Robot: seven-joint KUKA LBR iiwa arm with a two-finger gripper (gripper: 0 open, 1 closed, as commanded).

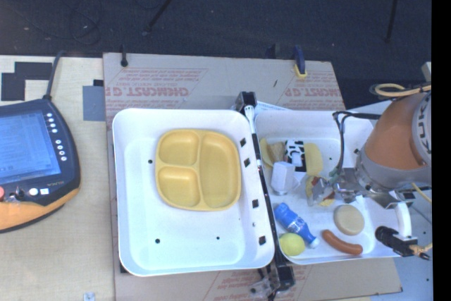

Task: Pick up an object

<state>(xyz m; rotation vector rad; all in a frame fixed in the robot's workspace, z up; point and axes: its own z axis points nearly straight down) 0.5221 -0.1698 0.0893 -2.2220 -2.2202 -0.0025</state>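
Your gripper (325,188) sits low inside the right bin (366,122), reaching in from the right on a grey arm (405,134) with an orange band (389,139) above the wrist. Its metal tip is dark and cluttered, and you cannot tell from this angle whether its fingers are apart or together, or whether anything is between them.

Taking the gripper as your landmark: just left of it stands a small white cup (281,177), and just beyond that cup lies a yellow banana-like piece (266,151) against the bin's left wall. Up and to the left of the gripper is a black-and-white block (295,153) beside a yellow object (313,158). Just below and right of the gripper rests a round beige disc (349,220). Below the gripper lies a red sausage (342,243). Down and to the left are a blue bottle (291,219) lying on its side and, past it, a yellow ball (292,244).

Well to the left of the gripper, across the divider, the left bin (141,236) holds a yellow divided plate (198,169). Far left of the gripper, off the bins, a control pendant (34,162) with a lit screen rests on the bench.
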